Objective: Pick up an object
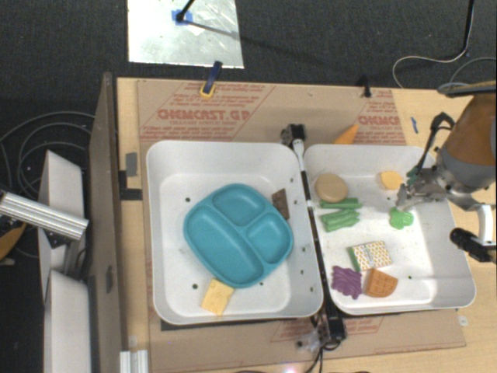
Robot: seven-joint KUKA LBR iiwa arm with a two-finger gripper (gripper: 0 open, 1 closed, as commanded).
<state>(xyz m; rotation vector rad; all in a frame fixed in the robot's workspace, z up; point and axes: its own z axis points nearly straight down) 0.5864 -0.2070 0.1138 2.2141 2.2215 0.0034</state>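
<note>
Arm enters from the right, orange band above the wrist, gripper (404, 200) low over the right white bin (443, 286), in its upper-right part. Fingertips sit just above and touching or nearly touching a small bright green leafy toy piece (401, 219). Can't tell the claw state at this resolution, and nothing is visibly clamped between the tips.

Other contents of the right bin:
- yellow toy chunk (390, 179) near the back wall, just left of the gripper
- tan round bun-shaped toy (331, 187) at upper left
- two green bean-like sticks (339, 214) just below the bun
- patterned checkered square block (370, 254) in the lower middle
- purple grape-like toy (347, 280) at lower left
- orange waffle-textured piece (380, 284) beside the purple one, touching the checkered block

Left white bin (167, 286):
- teal three-compartment plastic plate (237, 234), centred, tilted diagonally
- yellow cheese-like wedge (217, 297) at the plate's lower edge
- small brown block (281, 203) at the plate's upper right edge
</note>
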